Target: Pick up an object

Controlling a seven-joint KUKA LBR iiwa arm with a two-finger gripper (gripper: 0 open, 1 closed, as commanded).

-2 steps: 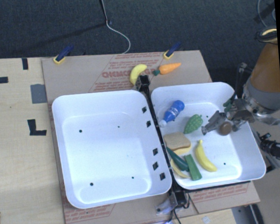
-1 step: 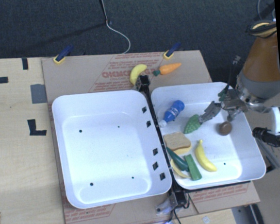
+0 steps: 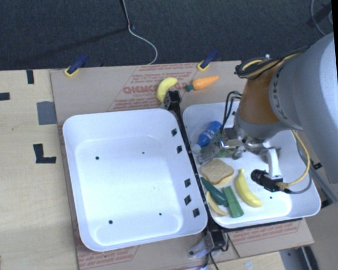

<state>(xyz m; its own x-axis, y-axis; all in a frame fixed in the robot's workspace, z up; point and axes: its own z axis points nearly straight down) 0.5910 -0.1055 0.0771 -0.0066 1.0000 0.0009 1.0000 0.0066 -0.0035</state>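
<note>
Nearest us in the right bin (image 3: 305, 208) we see a cluster lying close together: a green stick-shaped piece (image 3: 232, 201), a yellow banana (image 3: 248, 189) just right of it, a pale yellow piece (image 3: 214, 205) at the bin's left wall, and a slice of toast (image 3: 218, 171) resting just beyond them. A little farther in, the gripper (image 3: 227, 145) hangs low over the bin's left-centre, just beyond the toast, and we cannot tell from this angle how it stands, because the wrist and cables cover it. Farther still lies a blue bottle-like object (image 3: 209, 134), tilted toward the divider between the bins. The left bin (image 3: 80, 133) holds no items. Beyond both bins, on the cardboard sheet (image 3: 106, 90), a second banana (image 3: 165, 88) and a carrot (image 3: 204, 82) lie out of the working area. We judge the pick is not made, as nothing is seen to be held. The risks: the items are packed tight, so a closing grasp could catch two at once or nudge the toast aside; the bottle may roll away; and working so near the divider could jam against the wall
</note>
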